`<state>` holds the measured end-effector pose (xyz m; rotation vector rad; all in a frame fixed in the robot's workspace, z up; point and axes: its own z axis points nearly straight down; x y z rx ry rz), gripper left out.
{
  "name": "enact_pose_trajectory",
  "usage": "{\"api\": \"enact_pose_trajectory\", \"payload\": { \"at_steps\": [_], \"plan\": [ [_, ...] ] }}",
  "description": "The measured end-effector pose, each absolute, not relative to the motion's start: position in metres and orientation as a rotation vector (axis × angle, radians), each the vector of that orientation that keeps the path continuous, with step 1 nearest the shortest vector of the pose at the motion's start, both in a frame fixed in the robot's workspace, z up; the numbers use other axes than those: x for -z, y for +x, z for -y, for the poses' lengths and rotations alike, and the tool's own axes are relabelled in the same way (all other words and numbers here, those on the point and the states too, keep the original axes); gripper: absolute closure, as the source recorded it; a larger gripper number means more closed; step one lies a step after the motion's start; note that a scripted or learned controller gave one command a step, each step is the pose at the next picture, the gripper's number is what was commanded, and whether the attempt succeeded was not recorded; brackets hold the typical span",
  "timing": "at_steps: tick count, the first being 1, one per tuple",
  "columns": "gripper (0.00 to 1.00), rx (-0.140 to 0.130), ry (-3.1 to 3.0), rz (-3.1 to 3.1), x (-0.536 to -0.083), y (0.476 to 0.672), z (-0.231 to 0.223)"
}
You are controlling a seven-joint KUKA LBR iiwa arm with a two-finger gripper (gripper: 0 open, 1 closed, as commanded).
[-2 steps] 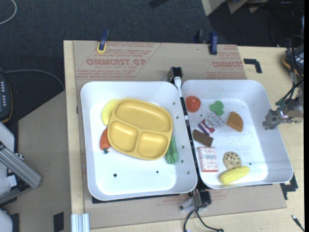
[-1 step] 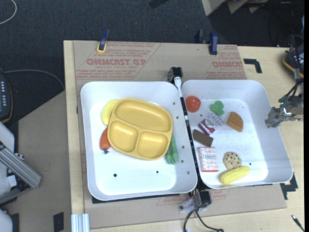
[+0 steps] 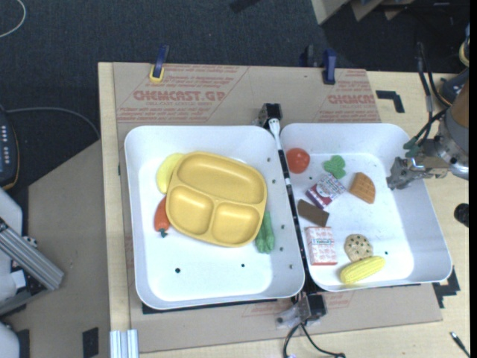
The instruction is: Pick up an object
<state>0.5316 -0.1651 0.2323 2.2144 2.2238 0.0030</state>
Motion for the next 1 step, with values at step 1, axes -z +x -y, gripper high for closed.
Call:
{"api": "enact_pose_trajectory", "payload": {
  "at_steps": [1],
  "plan": [
    [1.0,-0.004,2.213,-2.226,-0.2382,0.5427,0.1116]
  ]
}}
